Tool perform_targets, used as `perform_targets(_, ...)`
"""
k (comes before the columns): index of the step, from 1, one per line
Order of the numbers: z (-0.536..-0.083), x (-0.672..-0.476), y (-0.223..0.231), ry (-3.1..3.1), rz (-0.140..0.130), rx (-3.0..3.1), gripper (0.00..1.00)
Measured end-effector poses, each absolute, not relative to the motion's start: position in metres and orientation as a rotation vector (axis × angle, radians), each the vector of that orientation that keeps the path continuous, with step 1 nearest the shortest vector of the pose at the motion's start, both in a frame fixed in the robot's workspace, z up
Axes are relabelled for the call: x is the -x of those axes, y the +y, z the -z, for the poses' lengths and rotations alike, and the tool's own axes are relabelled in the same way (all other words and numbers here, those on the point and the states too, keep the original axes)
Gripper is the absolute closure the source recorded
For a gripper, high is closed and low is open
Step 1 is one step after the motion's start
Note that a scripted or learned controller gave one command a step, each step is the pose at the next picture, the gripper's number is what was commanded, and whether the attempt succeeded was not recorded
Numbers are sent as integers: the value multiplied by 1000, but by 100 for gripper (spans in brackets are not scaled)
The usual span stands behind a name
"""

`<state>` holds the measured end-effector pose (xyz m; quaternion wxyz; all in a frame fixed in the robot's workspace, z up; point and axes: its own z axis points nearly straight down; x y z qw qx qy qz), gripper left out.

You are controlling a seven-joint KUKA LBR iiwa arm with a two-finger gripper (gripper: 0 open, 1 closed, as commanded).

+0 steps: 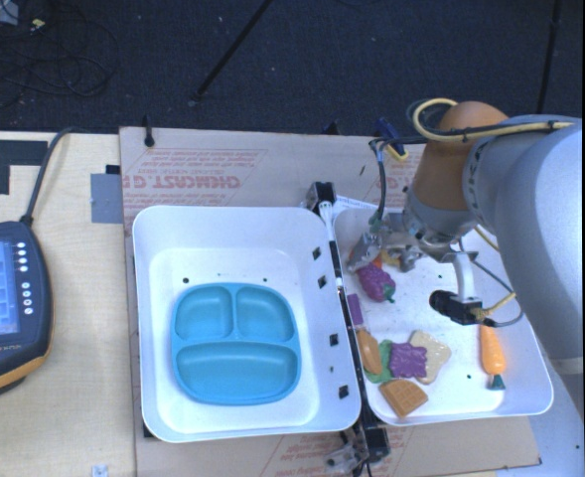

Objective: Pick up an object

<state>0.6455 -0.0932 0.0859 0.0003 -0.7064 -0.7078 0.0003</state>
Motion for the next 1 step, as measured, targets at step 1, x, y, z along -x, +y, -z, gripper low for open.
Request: perform_targets(1,-85,-626,-81,-2217,-7,2217,0)
